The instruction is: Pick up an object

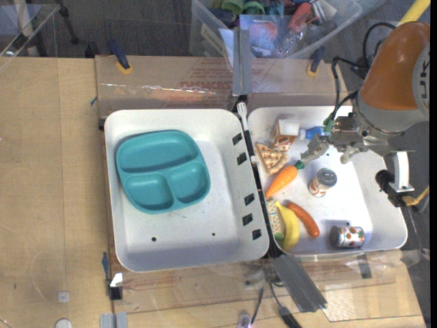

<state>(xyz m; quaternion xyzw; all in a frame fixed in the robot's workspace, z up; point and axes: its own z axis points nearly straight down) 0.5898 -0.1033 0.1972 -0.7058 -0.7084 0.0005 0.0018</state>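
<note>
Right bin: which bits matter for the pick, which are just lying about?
For the pick:
- gripper
- carrot
- banana
- sausage
- waffle
- upright can
- tipped can

Lying about:
- teal tray in left bin
- toy tub behind the bins

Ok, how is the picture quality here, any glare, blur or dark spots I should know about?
In the camera view, light is even and soft over both bins; the teal divided plate reads sharp, with faint sheen. The arm's orange band is soft and close to the lens. The gripper is slightly blurred, casting little shadow on the right bin. The background behind the clear tub is dark.
</note>
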